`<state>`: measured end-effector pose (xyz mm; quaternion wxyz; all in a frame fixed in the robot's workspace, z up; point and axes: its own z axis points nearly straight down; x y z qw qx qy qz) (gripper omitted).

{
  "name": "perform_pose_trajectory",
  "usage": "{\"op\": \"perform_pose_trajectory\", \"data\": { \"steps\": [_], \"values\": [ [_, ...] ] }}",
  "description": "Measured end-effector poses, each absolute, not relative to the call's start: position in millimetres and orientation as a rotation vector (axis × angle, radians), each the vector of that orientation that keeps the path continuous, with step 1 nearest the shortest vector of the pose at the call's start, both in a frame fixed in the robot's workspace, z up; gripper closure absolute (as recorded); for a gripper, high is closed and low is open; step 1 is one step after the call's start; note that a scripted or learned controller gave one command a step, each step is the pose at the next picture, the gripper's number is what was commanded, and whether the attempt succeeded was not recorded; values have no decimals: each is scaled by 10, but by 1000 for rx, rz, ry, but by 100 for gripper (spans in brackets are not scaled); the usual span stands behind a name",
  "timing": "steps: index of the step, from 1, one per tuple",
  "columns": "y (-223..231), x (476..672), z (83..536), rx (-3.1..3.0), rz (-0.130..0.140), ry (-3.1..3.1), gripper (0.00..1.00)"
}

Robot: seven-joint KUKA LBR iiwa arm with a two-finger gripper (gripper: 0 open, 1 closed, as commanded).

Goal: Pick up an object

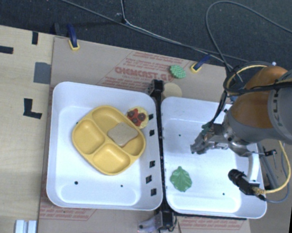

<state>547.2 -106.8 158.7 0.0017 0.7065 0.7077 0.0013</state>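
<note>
From above, my pincer [199, 147] hangs over the smooth right bin [240, 208]; whether it is spread I cannot tell. The crinkled green leaf [181, 179] lies near that bin's front-left corner, bare floor around it. The yellow sectioned tray [92, 138] sits in the left bin [54, 181].

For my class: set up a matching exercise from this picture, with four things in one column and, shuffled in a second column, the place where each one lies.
Things:
1. yellow tray
2. green leaf
3. tan slice
4. green round piece

Places:
A. on the cardboard behind the bins
B. in the left bin
C. on the yellow tray
D. in the right bin

Pairs: 1-B, 2-D, 3-C, 4-A
</note>
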Motion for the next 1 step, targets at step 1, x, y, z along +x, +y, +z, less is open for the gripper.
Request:
{"op": "perform_pose_trajectory", "data": {
  "steps": [1],
  "values": [
    [-1026, 5566, 2067, 2217, 3, 2221, 100]
  ]
}}
